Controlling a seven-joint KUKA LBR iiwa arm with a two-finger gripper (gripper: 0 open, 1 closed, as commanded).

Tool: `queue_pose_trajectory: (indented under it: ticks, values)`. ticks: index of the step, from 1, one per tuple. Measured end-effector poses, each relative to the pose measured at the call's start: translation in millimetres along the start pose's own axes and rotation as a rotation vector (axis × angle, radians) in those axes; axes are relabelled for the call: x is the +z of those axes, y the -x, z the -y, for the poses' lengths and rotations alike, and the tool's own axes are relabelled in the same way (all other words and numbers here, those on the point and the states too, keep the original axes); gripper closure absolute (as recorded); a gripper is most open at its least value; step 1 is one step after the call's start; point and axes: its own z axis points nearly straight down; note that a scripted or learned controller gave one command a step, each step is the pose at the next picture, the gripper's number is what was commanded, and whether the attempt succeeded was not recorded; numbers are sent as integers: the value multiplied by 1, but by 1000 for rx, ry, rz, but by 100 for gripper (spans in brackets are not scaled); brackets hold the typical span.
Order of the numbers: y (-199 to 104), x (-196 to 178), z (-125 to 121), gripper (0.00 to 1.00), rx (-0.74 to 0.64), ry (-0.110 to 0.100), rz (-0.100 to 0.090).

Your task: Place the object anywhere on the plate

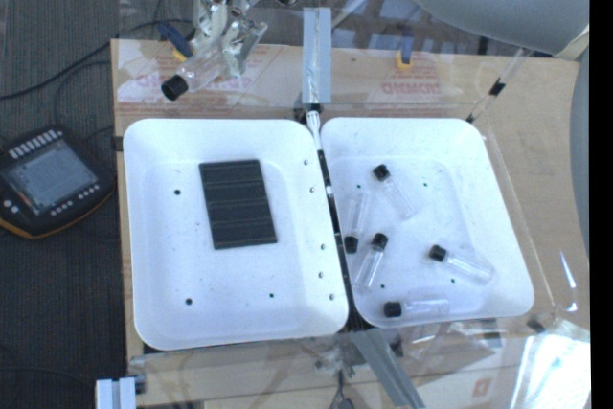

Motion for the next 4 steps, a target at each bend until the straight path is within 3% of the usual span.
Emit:
queue_pose_trajectory:
  ticks: [1, 2, 3, 4]
  values:
    - [0, 1, 10, 100, -466, 2, 0]
    - [-38, 1, -28, 100, -619, 2, -2]
    - [-13, 1, -7, 100, -1049, 5, 1]
    - [-105, 1, -114, 100, -1283, 7, -2]
